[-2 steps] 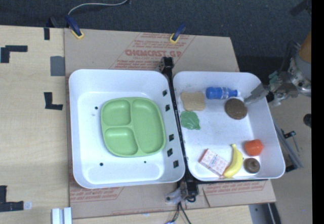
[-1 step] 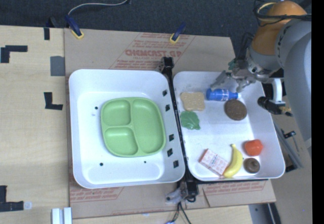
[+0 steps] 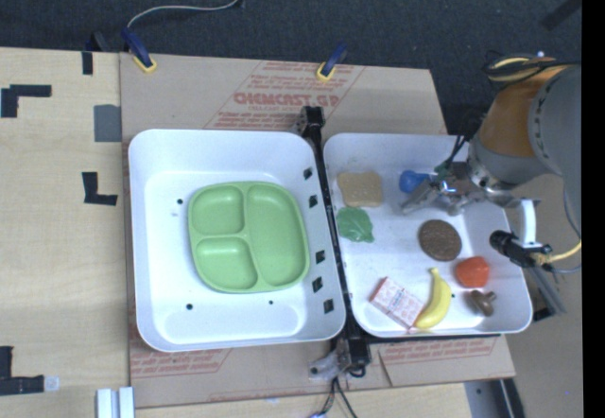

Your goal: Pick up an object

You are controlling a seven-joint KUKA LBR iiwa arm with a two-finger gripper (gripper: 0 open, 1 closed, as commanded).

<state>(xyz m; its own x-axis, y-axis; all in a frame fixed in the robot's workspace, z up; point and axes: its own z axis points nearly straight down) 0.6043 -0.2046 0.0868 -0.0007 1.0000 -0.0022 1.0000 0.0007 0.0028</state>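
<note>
My gripper (image 3: pixel 423 196) hangs low over the right bin (image 3: pixel 378 149), its metal fingers spread open and pointing left. A small blue object (image 3: pixel 411 182) lies just at the upper fingertip, touching or nearly so; nothing sits between the fingers. A round brown disc (image 3: pixel 440 239) rests directly below the gripper. Left of it are a tan bread slice (image 3: pixel 361 188) and a green leafy piece (image 3: pixel 356 223). Along the bin's front lie a banana (image 3: pixel 436 301), a pink-and-white packet (image 3: pixel 396 302), a red-orange tomato-like object (image 3: pixel 473 270) and a small brown object (image 3: pixel 482 302).
The left bin (image 3: pixel 156 156) holds a green divided plate (image 3: pixel 249 235). A black divider (image 3: pixel 326 217) runs between the bins. The arm's orange band (image 3: pixel 510 118) and grey wrist stand over the right bin's far right corner. Cables trail at the right edge.
</note>
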